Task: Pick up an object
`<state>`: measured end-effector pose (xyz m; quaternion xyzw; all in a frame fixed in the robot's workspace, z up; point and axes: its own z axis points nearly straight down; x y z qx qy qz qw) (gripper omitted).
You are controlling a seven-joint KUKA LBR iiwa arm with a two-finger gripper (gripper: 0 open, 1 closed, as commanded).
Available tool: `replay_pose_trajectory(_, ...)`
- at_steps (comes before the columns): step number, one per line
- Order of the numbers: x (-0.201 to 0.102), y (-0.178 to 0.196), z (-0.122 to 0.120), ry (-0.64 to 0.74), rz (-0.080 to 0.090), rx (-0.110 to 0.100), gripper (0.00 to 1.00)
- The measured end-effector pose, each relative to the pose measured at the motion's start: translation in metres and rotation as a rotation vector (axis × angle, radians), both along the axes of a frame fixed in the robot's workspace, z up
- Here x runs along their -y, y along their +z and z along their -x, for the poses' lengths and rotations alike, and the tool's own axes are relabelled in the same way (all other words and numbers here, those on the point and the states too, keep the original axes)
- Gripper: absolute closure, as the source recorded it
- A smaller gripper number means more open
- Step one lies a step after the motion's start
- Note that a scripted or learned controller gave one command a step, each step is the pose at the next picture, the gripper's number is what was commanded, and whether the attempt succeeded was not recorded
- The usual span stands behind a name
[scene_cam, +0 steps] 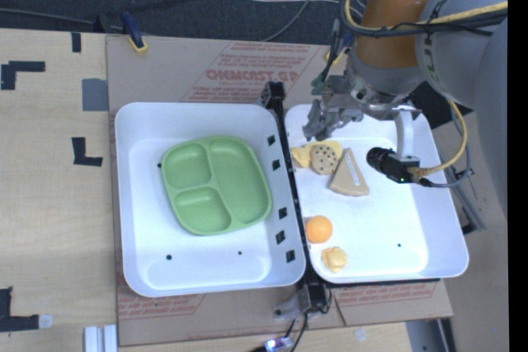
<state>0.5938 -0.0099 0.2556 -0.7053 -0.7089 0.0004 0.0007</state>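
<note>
The arm (462, 21) reaches in from the right and bends over the back of the right bin (412, 227). The left bin (132, 202) sits just beside it, their inner walls touching. Both rest on a cardboard sheet (239, 70).

A green divided plate (216, 185) lies flat in the middle of the left bin, alone there.

The things to pick are in the right bin, along its left half. Largest is a tan wedge (350, 175), lying flat with its point toward the back. Touching its left side is a round cookie (324, 157) with dark chips, and a yellow piece (301, 155) pokes out from the cookie's left, close to the bin wall. Nearer the front, apart from these, are an orange ball (318, 228) and, just in front of it, a pale yellow lump (334, 259).

The gripper (322, 126) hangs just behind the cookie, with the bin wall close on its left. Whether it is released or clenched cannot be told, and nothing shows in its grasp.
</note>
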Motion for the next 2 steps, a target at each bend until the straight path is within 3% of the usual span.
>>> replay_pose_trajectory(2,-0.110,-0.019,0.007,-0.001,0.001,0.000,1.00)
